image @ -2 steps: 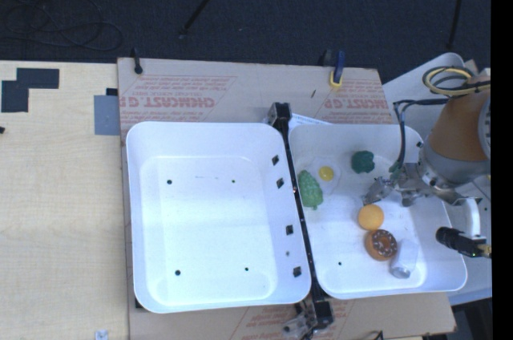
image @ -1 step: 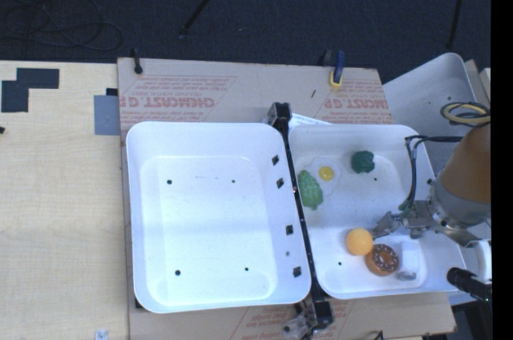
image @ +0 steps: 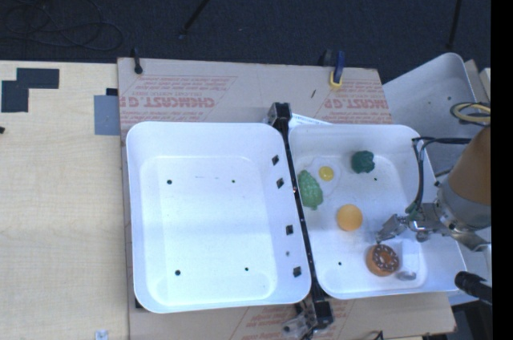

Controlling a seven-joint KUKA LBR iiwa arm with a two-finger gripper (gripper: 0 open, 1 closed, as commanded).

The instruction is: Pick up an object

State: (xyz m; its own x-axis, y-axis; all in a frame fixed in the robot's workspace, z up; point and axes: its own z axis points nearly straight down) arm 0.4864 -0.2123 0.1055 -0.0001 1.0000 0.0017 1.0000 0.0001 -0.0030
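Camera view gives you the right bin [image: 401,134] with the arm reaching into it from the right, its gripper [image: 403,229] low over the bin's near right part. You can see its metal fingers spread apart with nothing between them, so take them as open and empty. The nearest thing to them is the brown ring-shaped toy [image: 383,259], lying flat just below and slightly left of the fingertips, close to the bin's front wall. The orange ball [image: 349,217] sits a little further to the left of the gripper. The dark green lump [image: 363,161], the yellow piece [image: 326,172] and the light green toy [image: 309,189] lie well apart, toward the divider. You would likely aim for the ring, a short move toward the front.
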